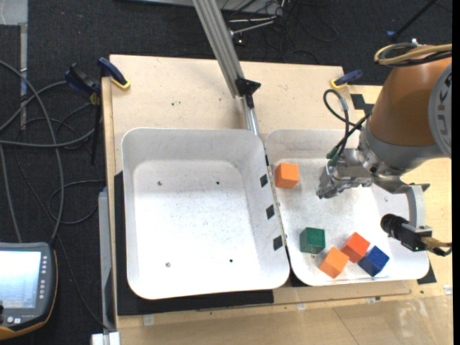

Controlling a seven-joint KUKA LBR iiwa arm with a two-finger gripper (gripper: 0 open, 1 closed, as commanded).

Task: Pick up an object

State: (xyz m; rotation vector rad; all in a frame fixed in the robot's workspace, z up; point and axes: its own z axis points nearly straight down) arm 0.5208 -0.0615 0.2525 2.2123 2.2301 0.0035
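Seemingly mid-approach, the hand (329, 187), its grip state impossible to tell, hovers beside the orange cube (287, 175); next, align and descend.

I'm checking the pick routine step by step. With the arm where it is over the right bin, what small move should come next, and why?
Probably a short slide toward the orange cube, then a descent. The gripper hangs over bare bin floor in the right bin, with that cube alone just beside it, apart from the green cube and the cluster nearer the front.
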